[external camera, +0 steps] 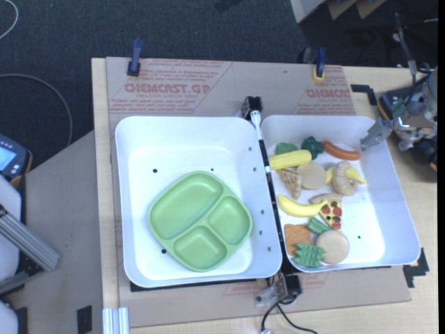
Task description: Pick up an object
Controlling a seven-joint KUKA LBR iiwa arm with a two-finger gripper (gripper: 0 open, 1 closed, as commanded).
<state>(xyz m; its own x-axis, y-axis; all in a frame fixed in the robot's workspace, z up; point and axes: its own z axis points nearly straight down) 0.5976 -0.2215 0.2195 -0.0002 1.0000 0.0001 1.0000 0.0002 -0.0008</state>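
Green plate [200, 219] lies apart from toy food [313, 179]

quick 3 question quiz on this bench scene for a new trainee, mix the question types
1. True or false: the green plate lies in the left bin.
2. Which bin holds the banana? A left B right
3. Fill in: the corn cob is coloured ____.

Key: 1 true. 2 B, the right bin. 3 yellow.
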